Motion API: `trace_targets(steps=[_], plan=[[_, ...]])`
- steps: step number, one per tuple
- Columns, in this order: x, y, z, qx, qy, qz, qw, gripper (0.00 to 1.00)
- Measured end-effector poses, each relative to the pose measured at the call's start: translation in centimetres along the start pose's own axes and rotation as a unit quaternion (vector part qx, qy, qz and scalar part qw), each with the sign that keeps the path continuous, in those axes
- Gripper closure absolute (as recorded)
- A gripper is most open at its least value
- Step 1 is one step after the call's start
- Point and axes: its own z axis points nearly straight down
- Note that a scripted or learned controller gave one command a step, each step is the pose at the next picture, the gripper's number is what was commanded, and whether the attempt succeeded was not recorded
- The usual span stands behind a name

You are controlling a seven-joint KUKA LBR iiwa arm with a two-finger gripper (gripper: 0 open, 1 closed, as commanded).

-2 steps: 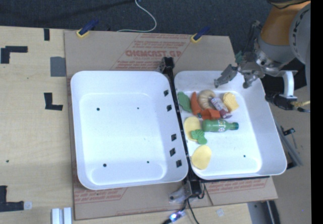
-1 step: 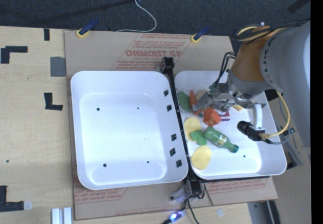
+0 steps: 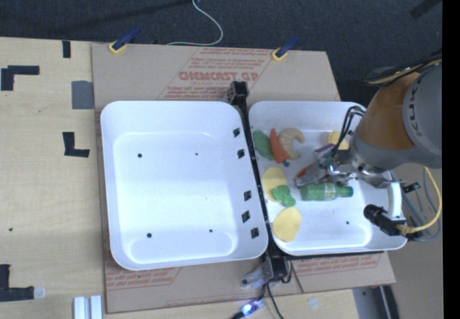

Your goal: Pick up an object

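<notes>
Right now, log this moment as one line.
arm: over right bin | gripper: above green bottle | grasp: unconfirmed | left bin: untouched

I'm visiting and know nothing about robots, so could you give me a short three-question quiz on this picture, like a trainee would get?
1. True or false: the toys lie in the left bin.
2. Which is the gripper nearest to? A) the green bottle B) the blue clip C) the black cable
3. Fill in: the band above the arm's wrist is coloured ____.

Key
1. False. They lie in the right bin, among them a yellow round piece near its front edge.
2. A. The bottle lies on its side just below the gripper.
3. Orange.
</notes>
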Motion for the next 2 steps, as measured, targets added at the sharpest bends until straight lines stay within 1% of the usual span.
trace_targets(steps=[1,2], plan=[[5.84,7.38,0.51,0.003,0.001,-0.004,1.0,0.0],[5.5,7.06,-0.48,0.006,0.001,-0.002,1.0,1.0]])
